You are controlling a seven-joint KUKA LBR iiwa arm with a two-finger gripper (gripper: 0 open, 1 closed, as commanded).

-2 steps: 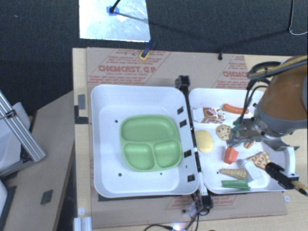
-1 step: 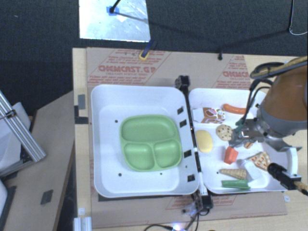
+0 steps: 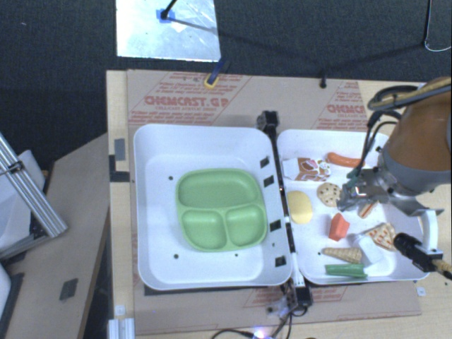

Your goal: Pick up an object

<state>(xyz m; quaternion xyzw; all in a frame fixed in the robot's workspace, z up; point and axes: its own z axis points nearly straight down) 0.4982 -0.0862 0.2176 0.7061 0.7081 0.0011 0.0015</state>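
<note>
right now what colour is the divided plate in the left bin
Light green, all over. The divided plate shows plainly in the camera view, lying in the left bin.

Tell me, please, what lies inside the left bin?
A green tray with three compartments lies in the left bin. What is beneath the tray is covered.

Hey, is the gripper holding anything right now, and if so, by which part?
It cannot be told. The gripper is low in the right bin, next to the cookie and above the red piece, but nothing visibly sits between its fingers.
</note>
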